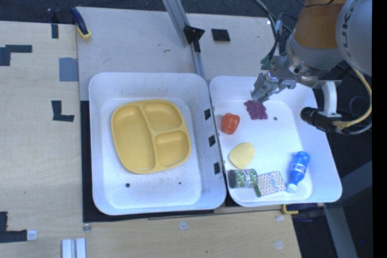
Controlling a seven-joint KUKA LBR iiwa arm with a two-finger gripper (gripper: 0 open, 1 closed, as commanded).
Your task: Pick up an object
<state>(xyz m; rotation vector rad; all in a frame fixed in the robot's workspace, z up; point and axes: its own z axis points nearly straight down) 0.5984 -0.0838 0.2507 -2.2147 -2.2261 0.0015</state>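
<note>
Reaching in from the right, the arm (329, 15) positions its gripper (263, 92) over the upper part of the right bin (314, 187), just above a purple grape cluster (256, 109); whether the tool is wide, narrow or closed on anything cannot be determined at this angle. An orange-red pepper (230, 123), a yellow lemon (242, 154), a blue bottle (297, 168) and a green-and-patterned packet (257, 180) also lie in that bin. A yellow divided plate (151, 135) rests in the left bin (103, 184).
</note>
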